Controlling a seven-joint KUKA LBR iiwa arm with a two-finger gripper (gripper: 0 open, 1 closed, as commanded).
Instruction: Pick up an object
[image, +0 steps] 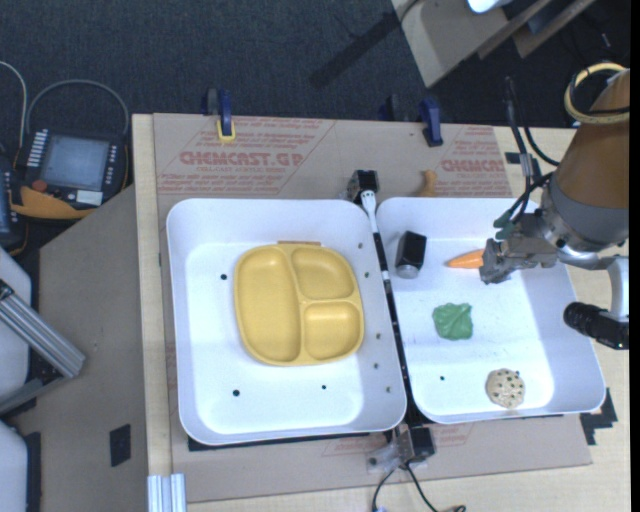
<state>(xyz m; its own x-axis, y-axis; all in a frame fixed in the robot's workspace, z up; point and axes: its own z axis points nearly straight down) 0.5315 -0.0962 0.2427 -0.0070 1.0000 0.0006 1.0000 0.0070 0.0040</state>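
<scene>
Approach step: my end effector (497, 266) hangs at the carrot (464, 261) (finger spread I cannot tell); next, descend and grip.

Two bins sit side by side on the surface (300, 165): the left bin (200, 400) fills the middle of the frame, the right bin (560, 395) the right part. A divided plate (298, 303) lies at the left bin's centre. In the right bin, a small box (409, 253) lies upper left with a carrot (464, 261) just right of it touching the claw (496, 266), a leafy piece (453, 321) sits below them, and a cookie (505, 387) lies lower right.
</scene>
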